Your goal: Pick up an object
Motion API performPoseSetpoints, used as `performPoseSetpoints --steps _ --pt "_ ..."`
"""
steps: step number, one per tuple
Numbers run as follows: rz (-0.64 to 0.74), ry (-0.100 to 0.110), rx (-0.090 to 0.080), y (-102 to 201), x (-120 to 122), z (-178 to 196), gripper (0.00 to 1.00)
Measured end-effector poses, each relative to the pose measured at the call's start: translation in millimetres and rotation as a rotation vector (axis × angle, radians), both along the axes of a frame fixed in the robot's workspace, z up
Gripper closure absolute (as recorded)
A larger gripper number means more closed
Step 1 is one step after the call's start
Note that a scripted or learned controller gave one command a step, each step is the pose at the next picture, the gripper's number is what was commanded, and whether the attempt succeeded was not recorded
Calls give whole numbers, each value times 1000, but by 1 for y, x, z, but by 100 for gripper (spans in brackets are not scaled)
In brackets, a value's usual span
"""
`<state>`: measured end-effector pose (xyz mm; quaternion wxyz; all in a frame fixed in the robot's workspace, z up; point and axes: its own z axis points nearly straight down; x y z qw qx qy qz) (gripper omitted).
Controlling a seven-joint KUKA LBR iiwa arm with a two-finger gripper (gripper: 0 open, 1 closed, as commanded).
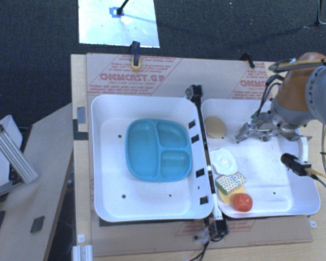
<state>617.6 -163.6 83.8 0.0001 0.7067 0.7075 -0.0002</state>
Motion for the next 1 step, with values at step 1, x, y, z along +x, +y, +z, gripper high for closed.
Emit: performPoseSetpoints --steps 1 --pt "0 -6 -1 0 2 13 100"
